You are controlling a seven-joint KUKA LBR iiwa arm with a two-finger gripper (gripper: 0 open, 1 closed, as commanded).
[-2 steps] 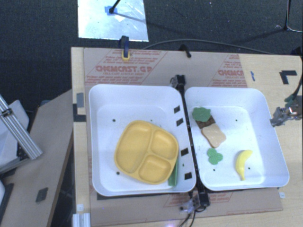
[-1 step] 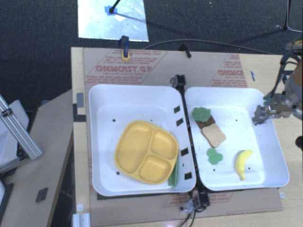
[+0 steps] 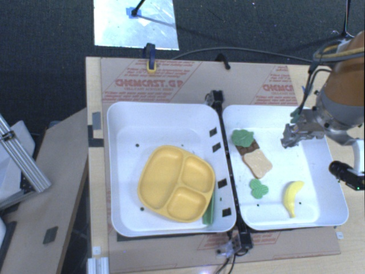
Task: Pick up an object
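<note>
Banana (image 3: pixel 293 197), toy, yellow: lying at the near right of the right bin (image 3: pixel 331 210); the likeliest target. Broccoli piece (image 3: pixel 259 188), tan bread slice (image 3: pixel 258 164) and leafy green item (image 3: pixel 243 137) are ranged beyond it leftward. Gripper (image 3: pixel 289 137): poised above the bin's far right, nothing held; finger state cannot be told. Step judged: approach; descent over one item is required next.

- Glossy yellow three-compartment plastic tray (image 3: pixel 177 184) sat in one white bin (image 3: pixel 128 124).
- Curved yellow toy banana (image 3: pixel 293 197) gleamed.
- Green leafy toy pieces (image 3: pixel 243 137) showed.
- Beige toast-shaped slab (image 3: pixel 258 164) lay pale.
</note>
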